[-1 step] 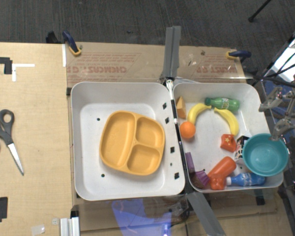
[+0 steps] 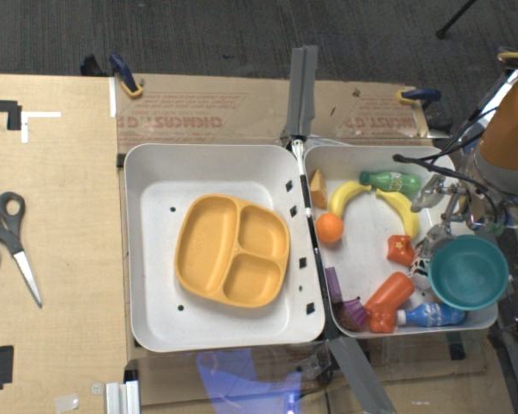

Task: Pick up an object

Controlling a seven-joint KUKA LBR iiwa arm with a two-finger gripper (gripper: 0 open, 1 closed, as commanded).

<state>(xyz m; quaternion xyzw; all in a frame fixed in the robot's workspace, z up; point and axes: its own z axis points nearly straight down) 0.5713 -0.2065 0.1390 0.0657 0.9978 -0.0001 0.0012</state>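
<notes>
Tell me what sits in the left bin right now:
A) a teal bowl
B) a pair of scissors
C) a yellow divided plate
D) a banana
C: the yellow divided plate lies alone in the left bin; the teal bowl and banana are in the right bin.

It looks like a robotics lab. Two white bins (image 2: pixel 138 257) sit on a cardboard-covered bench (image 2: pixel 198 115), clamped (image 2: pixel 125 76), beside scissors (image 2: pixel 13 240).

A yellow three-compartment plastic plate (image 2: pixel 233 251) lies in the left shallow white bin (image 2: pixel 147 231); a teal plastic bowl (image 2: pixel 469 272) sits in the right shallow white bin (image 2: pixel 363 231).
</notes>
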